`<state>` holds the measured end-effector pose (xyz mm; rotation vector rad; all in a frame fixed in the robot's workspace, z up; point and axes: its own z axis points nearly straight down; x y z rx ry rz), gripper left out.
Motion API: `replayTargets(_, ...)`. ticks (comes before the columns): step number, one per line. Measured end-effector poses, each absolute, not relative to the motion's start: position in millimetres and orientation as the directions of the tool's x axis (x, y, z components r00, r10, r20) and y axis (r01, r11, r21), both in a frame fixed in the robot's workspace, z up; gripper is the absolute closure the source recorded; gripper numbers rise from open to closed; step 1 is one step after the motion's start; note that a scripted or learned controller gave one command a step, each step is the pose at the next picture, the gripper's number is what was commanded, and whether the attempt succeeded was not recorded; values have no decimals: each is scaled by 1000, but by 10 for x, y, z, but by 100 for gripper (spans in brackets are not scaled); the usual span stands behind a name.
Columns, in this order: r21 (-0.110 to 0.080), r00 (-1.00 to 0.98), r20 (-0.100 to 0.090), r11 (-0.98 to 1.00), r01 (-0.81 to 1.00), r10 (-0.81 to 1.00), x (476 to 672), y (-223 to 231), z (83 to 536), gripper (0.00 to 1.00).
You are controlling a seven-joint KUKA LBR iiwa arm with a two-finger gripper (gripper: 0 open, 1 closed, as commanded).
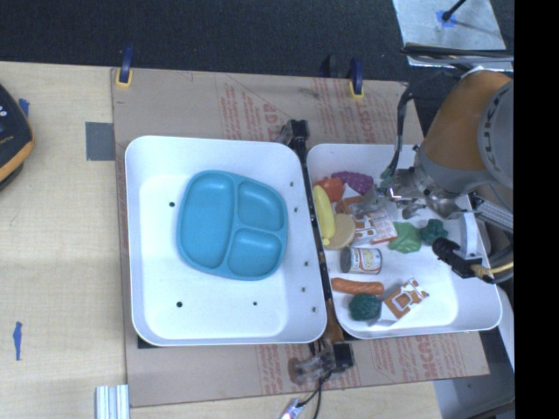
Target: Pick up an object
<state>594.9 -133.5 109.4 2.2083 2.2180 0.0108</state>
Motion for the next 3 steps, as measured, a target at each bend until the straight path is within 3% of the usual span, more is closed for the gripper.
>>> replayTargets(1, 14, -3, -6, 3, 1000, 1000, 6609, -1138, 1078, 0)
replayTargets(2, 0, -3, -1, 3, 1000, 1000, 6566, -1444, 927, 0)
replayTargets(3, 1, 0, -11, 0, 1000, 1000, 6565, -1126, 940, 0)
